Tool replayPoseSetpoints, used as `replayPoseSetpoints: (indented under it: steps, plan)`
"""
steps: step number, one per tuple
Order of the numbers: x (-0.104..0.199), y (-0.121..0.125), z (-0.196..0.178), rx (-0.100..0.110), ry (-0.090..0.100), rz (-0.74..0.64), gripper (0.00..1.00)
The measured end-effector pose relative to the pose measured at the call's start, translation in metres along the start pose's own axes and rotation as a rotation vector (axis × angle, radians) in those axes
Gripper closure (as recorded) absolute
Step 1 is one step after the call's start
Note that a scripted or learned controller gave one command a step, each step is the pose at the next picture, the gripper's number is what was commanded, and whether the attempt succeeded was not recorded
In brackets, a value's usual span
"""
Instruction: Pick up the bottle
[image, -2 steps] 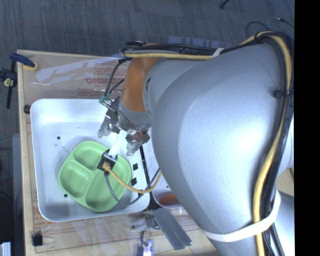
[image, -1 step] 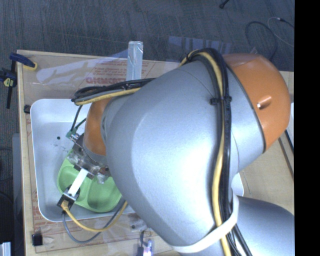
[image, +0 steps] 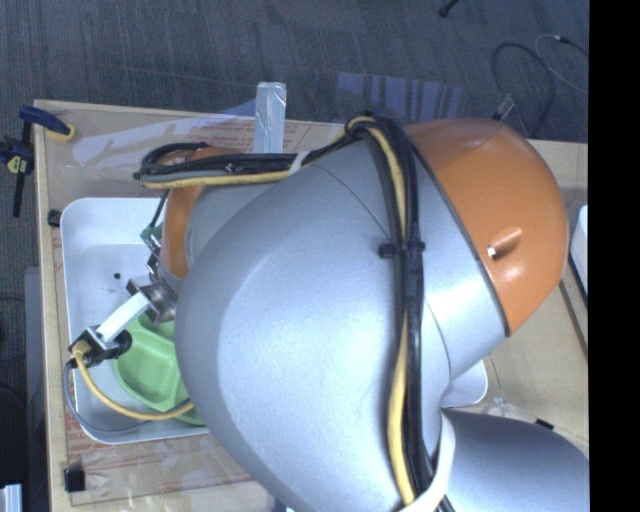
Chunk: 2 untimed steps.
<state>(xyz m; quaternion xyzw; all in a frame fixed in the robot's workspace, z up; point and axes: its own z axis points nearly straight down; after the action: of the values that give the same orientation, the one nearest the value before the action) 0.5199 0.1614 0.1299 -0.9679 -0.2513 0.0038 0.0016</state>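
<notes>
Since the arm (image: 330, 330) hangs low over the bin (image: 80, 230) by the tabletop's (image: 120, 130) left edge, I judge the step in hand to be the reach or the grasp itself. Whether the end effector (image: 155, 295) is open or closed I cannot tell. Just beside it lies a green thing (image: 150, 375), pale, smooth and rounded, toward the tabletop's near left corner. It may be the bottle, half covered by the arm. Next comes a firm close and a straight lift.
</notes>
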Motion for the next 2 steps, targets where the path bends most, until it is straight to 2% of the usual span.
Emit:
replayPoseSetpoints:
  steps: [1, 2]
  plan:
    - [0.0, -0.003, -0.008, 0.006, -0.009, -0.01, 1.0]
    - [0.025, -0.051, -0.097, -0.002, 0.003, 0.196, 1.0]
